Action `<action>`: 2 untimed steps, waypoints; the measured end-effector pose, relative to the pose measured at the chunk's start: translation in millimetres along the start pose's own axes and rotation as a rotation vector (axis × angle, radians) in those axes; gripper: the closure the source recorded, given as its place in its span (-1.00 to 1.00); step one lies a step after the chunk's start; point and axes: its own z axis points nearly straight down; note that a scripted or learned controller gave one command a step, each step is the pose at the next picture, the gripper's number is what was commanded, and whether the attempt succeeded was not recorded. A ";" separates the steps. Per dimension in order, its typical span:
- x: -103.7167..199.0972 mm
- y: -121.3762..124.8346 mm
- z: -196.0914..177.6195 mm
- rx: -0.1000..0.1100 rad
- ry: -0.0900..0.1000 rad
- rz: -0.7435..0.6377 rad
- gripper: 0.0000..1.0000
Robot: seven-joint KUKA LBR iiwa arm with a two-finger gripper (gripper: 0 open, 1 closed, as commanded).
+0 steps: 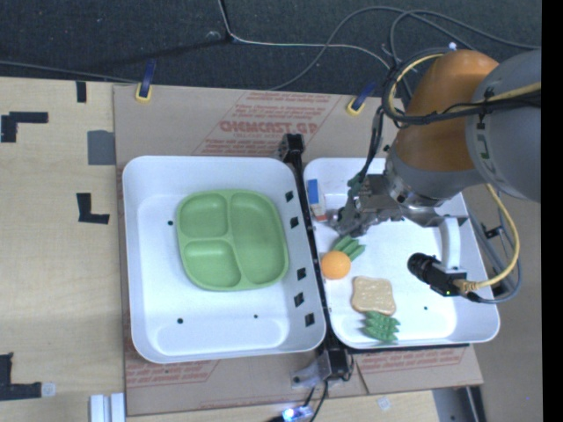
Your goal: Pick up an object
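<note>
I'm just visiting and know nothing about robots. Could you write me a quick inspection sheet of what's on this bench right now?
Surface: cardboard sheet under two white bins, left bin and right bin.
Job's things: orange ball, toast, green toy and leafy piece, all in right bin.
Clutter: green divided plate in left bin.
Grippers: gripper low over right bin's left side; grasp unclear.
Cables: black cables behind bins; yellow ones along arm.
Surroundings: dark mat, clamps at cardboard corners.

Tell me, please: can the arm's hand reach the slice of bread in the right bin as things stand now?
Probably yes. The bread slice lies flat with its top uncovered, and the hand hovers in the same bin. The orange ball and green toy crowd its edges.
</note>
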 end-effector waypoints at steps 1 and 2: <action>63.7 0.9 6.0 0.000 0.000 -0.002 1.00; 109.3 5.8 14.4 0.000 -0.001 -0.001 1.00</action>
